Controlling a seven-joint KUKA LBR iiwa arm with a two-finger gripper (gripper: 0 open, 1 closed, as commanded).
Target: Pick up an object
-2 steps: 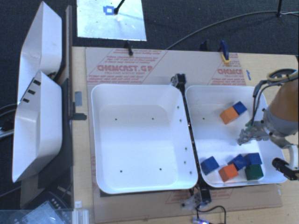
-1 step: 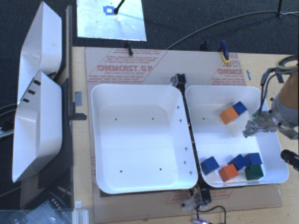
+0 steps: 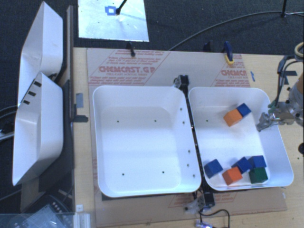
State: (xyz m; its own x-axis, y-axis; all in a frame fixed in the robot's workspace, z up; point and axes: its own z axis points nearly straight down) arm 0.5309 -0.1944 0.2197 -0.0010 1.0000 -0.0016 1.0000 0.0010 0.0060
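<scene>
The right bin (image 3: 209, 99) holds several small blocks. An orange block (image 3: 232, 118) touches a blue block (image 3: 243, 109) in the far half. Along the near wall lie a blue block (image 3: 213, 167), an orange block (image 3: 232, 175), two more blue blocks (image 3: 243, 164) (image 3: 258, 161) and a green block (image 3: 258, 175). My gripper (image 3: 265, 121) hangs over the bin's right rim, to the right of the orange and blue pair and apart from them. Nothing shows in its grasp.
The left bin (image 3: 142, 99) stands beside the right one, and their rims meet along the middle. Two spare white bins (image 3: 40, 103) lean at the bench's left edge. Cables and clamps (image 3: 229, 53) sit behind the bins.
</scene>
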